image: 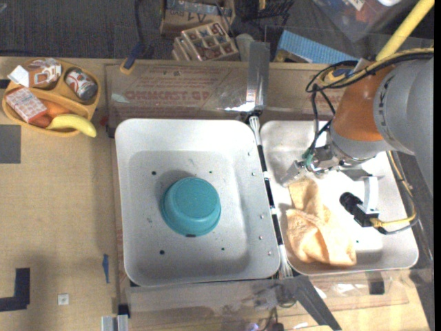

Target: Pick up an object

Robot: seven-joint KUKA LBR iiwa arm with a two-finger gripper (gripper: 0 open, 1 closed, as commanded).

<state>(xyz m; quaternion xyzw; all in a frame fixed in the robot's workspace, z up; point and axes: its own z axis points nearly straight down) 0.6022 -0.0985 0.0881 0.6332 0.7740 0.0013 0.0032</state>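
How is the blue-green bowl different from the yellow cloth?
The teal bowl is round and smooth with a firm shape; the yellow cloth is crumpled and floppy. The bowl sits alone in the middle of the left bin; the cloth lies in the right bin, bunched against its left wall, with the gripper just above its top end. Both rest on a white bin floor.

Two white bins (138, 143), one teal bowl (191, 206), one yellow cloth (317, 229).
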